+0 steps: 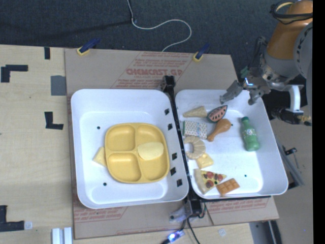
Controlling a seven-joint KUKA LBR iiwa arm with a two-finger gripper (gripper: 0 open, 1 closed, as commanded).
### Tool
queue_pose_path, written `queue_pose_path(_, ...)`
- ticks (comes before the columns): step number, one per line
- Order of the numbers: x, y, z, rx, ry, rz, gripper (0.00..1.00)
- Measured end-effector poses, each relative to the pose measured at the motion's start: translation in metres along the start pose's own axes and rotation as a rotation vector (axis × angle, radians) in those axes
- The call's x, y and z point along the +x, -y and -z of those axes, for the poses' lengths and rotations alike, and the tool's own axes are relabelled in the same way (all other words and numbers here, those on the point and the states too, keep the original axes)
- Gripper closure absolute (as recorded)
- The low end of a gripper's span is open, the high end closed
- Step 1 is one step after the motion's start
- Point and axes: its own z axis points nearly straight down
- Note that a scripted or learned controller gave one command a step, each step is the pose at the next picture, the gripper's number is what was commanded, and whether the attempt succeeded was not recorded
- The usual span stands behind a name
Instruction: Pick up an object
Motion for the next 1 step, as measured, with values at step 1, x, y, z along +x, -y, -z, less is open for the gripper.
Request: queue_pose_path(1, 0.0002, -0.003, 0.0086, -0.014, 0.003, 0.003, 0.0)
